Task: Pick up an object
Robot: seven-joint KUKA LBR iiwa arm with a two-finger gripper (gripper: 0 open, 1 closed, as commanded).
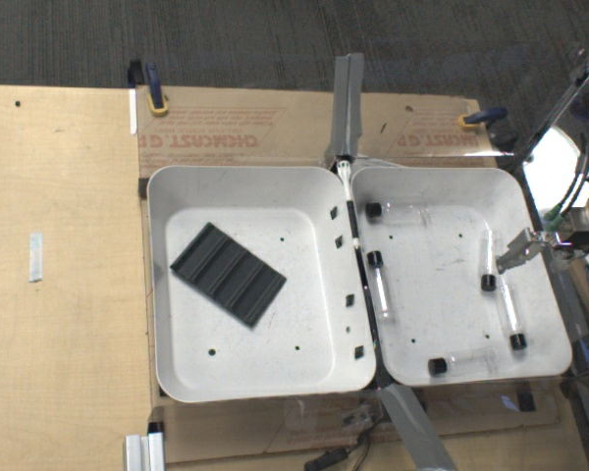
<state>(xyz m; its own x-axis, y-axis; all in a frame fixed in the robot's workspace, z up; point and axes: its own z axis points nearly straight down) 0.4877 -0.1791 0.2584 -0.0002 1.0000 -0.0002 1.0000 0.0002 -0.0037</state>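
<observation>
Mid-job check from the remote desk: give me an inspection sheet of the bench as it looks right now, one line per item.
Surface: two white bins side by side, left bin and right bin, on brown cardboard over a wooden bench.
Job's things: one dark ribbed panel, lying flat and askew in the left bin.
Clutter: clear tubes with black caps along the right bin's walls.
Gripper: at the right bin's right rim; finger state unreadable, nothing seen held.
Cables: dark cable at the front edge.
Surroundings: clamps hold the cardboard at the back; dark carpet beyond.
</observation>
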